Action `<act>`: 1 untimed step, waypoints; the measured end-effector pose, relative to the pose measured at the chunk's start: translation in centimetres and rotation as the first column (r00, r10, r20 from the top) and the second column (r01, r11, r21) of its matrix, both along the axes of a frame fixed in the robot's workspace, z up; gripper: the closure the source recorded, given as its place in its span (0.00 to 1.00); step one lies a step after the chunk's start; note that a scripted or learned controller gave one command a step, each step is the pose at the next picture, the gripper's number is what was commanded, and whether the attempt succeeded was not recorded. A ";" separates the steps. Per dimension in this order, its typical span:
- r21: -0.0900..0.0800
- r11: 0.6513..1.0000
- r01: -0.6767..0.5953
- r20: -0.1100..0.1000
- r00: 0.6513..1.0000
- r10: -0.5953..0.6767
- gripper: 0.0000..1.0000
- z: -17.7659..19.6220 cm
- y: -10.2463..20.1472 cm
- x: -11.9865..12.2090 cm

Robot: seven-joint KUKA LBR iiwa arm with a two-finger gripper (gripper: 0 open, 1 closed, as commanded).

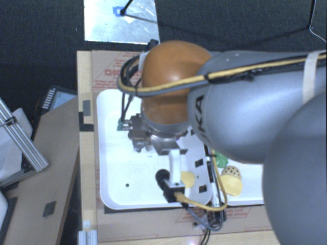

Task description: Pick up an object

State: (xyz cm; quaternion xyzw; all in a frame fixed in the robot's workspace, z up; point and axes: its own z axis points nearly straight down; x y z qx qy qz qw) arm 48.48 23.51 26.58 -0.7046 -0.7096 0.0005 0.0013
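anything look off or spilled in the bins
Nothing looks spilled or broken. A yellow piece, another yellow piece, something green and a spotted beige thing lie close together near the front edge, partly hidden by the arm. The one oddity is a tiny dark speck on the bare floor of the left bin.

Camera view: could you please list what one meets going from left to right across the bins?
White bin left rim → gripper → small yellow piece → larger yellow object.
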 end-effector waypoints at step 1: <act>0.008 1.000 0.002 0.019 1.000 -0.002 1.00 14.1 -0.1 1.0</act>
